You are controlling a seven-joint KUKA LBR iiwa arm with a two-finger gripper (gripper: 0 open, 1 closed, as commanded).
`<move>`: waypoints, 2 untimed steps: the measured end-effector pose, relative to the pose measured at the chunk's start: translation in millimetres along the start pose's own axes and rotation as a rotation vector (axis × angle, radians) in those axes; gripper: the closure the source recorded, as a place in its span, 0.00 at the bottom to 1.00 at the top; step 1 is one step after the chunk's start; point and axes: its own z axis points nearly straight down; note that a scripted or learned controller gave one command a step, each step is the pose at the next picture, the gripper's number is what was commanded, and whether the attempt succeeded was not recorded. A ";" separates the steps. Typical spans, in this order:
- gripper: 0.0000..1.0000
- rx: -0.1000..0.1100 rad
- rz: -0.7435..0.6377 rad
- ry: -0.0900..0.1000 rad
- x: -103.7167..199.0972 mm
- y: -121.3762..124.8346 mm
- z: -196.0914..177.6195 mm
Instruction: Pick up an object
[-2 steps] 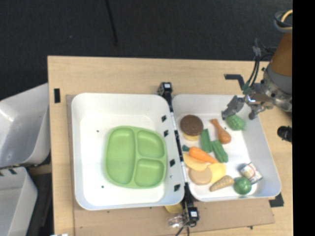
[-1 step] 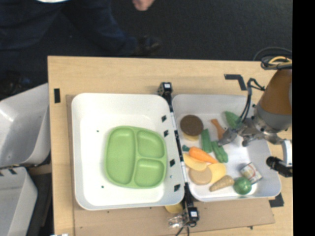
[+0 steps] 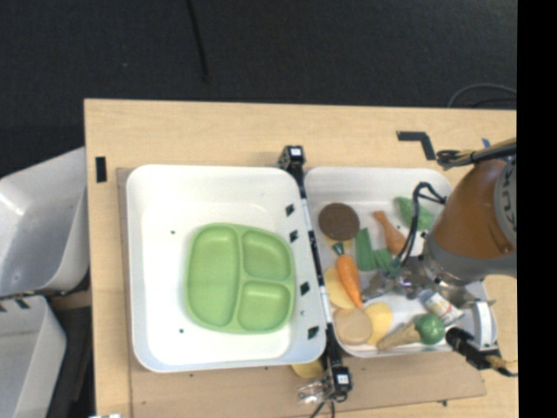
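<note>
My gripper (image 3: 389, 280) is low inside the right bin (image 3: 374, 179), reaching in from the right under the orange-banded wrist (image 3: 474, 216). It hovers among the toy food, just right of an orange carrot (image 3: 348, 279) and below a green block (image 3: 365, 251). Around it lie a brown round disc (image 3: 338, 220), a smaller orange piece (image 3: 389, 230) and a green piece (image 3: 405, 209). A tan round cookie (image 3: 353, 326), a yellow lump (image 3: 380, 319) and a cone topped with a green ball (image 3: 419, 330) sit at the near wall. Nothing is visibly lifted.
The left bin (image 3: 157, 233) holds a green divided plate (image 3: 239, 277). A yellow object (image 3: 306, 370) lies on the bench just outside the bins' near edge. Black clips (image 3: 292, 156) mark the divider between the bins. Cables (image 3: 457, 156) run at the right.
</note>
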 end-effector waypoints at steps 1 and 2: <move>0.00 -0.003 0.003 -0.005 -72.8 -9.7 -1.0; 1.00 -0.001 0.006 -0.001 -70.8 -9.1 -7.8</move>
